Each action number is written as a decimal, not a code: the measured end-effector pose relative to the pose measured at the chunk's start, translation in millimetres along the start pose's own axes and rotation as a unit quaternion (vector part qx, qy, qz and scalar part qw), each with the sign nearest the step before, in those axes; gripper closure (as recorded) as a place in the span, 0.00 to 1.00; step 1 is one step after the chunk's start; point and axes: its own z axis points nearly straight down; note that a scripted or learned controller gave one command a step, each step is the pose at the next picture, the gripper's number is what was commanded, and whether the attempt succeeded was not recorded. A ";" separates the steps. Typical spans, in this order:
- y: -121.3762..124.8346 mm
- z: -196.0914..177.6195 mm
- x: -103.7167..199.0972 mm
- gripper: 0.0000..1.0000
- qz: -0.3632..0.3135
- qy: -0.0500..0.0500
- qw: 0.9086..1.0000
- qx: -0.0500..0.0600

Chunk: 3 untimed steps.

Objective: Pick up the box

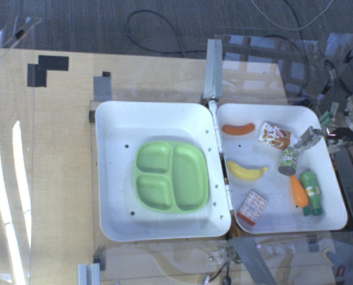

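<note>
Now gripper (312, 136) over right bin's (337, 218) far right, jaw state unclear. Box (274, 135) just left; shift left, descend squarely, avoid can (288, 161).

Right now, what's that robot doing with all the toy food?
The robot arm reaches in from the right, and its hand hangs over the right bin, just above a small can. It is meant to pick up a box, but nothing is lifted yet. Two boxes lie there: one near the sausage, another below the banana. A carrot and green bottle lie nearby. The left bin holds a green tray.
</note>
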 end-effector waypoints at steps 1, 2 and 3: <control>85.3 72.7 19.5 0.00 0.175 0.000 0.985 0.001; 66.0 169.2 -15.1 0.00 0.175 0.000 0.985 0.000; 68.6 156.1 -13.9 1.00 0.173 0.001 0.985 -0.003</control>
